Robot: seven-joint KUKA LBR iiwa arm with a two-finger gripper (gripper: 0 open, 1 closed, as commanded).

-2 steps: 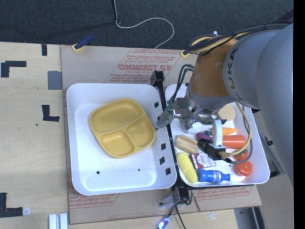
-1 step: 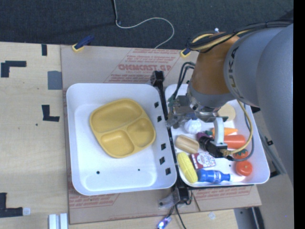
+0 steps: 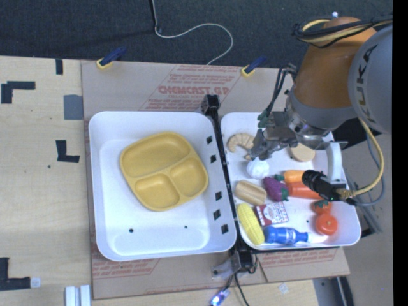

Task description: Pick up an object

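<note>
My gripper (image 3: 262,150) hangs over the upper left part of the right bin (image 3: 349,234), at the end of the grey arm with the orange band. Just below it lies a small white object (image 3: 258,168), and to its left a tan croissant-shaped piece (image 3: 240,141). Lower in the same bin are a hot dog bun (image 3: 249,192), purple grapes (image 3: 275,187), an orange carrot (image 3: 298,177), a yellow corn cob (image 3: 250,224), a blue bottle (image 3: 285,236) and a red fruit (image 3: 326,224). I cannot make out anything held in the gripper.
The left bin (image 3: 108,228) holds a yellow divided plate (image 3: 164,169). A black divider (image 3: 220,164) runs between the bins. A tan round piece (image 3: 302,152) lies partly under the arm. A red-and-white packet (image 3: 274,214) sits beside the corn.
</note>
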